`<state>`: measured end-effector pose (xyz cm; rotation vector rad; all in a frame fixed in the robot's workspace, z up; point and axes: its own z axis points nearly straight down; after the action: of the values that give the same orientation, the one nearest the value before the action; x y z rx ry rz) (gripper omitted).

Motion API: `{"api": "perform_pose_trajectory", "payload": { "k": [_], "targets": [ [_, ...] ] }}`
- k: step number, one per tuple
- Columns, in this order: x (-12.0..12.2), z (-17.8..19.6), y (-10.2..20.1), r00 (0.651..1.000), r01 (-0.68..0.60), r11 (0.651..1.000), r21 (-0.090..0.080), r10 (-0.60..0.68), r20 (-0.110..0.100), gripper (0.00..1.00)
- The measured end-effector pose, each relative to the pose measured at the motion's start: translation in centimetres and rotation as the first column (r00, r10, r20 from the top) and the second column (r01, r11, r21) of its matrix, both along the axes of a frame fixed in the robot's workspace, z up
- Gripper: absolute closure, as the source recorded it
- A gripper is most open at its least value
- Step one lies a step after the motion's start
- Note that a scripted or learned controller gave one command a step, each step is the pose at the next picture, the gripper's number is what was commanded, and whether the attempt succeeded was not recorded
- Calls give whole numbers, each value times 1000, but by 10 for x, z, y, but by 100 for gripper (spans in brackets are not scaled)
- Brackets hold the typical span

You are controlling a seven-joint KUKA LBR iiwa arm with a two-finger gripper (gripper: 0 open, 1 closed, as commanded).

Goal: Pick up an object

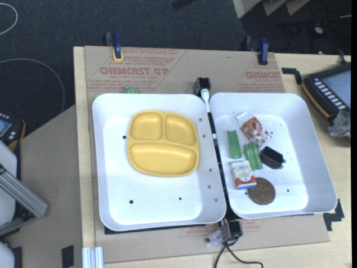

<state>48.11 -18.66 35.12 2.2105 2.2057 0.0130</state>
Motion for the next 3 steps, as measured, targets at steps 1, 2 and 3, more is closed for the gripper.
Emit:
{"api": "perform_pose_trajectory", "payload": {
  "k": [1,2,3],
  "targets": [
    [1,1,2,1000,-3,1000,3,3,-12,100],
    [-3,-124,94,999,-9,1000,14,9,-32,100],
    [-1,-107,88,1000,-1,1000,6,2,-15,100]
  ]
}}
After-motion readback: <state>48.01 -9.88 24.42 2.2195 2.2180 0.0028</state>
